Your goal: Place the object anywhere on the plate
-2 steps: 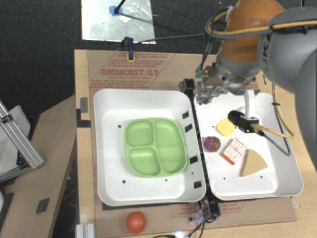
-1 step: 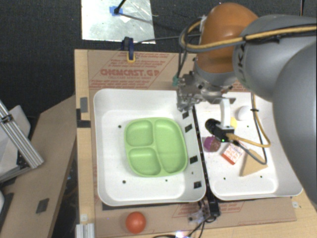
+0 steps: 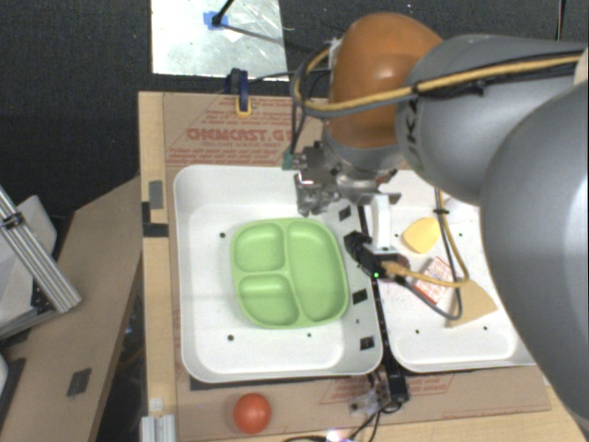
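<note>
A green plate (image 3: 287,272) with three compartments lies in the left white bin (image 3: 207,247). My gripper (image 3: 313,199) hangs over the plate's far right corner, under the orange band of the arm. In the right bin (image 3: 460,348) lie a yellow wedge (image 3: 421,236), a red and white packet (image 3: 431,280) and a tan triangular piece (image 3: 475,302). I see nothing lying on the plate.
A red ball (image 3: 251,412) rests on the cardboard in front of the left bin. The big grey arm (image 3: 515,155) covers the far right part of the right bin. A black divider with cables (image 3: 373,274) runs between the bins.
</note>
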Robot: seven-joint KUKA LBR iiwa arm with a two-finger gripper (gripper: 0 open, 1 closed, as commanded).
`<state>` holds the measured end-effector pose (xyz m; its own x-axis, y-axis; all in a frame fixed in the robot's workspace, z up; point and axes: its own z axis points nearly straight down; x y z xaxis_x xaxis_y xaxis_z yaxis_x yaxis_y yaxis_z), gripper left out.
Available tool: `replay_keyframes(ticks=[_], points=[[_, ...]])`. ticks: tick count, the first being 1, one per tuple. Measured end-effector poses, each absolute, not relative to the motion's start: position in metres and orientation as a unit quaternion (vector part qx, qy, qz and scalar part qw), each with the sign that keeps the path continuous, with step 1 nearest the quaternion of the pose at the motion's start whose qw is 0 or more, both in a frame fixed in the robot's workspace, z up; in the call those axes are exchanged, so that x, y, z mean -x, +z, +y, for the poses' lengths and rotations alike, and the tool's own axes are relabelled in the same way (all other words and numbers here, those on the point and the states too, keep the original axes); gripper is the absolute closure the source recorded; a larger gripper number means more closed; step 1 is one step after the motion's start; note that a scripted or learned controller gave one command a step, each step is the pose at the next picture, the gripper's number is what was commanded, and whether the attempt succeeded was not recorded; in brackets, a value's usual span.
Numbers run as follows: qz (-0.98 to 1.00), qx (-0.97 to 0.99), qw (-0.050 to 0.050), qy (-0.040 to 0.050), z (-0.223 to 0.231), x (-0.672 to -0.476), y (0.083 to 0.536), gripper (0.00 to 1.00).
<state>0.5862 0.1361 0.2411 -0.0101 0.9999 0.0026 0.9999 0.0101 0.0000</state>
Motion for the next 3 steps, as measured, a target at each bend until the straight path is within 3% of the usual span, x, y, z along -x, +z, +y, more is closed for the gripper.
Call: replay_keyframes(ticks=[1, 2, 3], points=[[-0.71, 0.704, 0.001, 0.0002, 0.177, -0.561, 0.221, 1.0], [-0.709, 0.705, 0.0, -0.0008, 0.189, -0.558, 0.233, 1.0], [-0.709, 0.705, 0.0, -0.0006, 0.189, -0.558, 0.233, 0.0]])
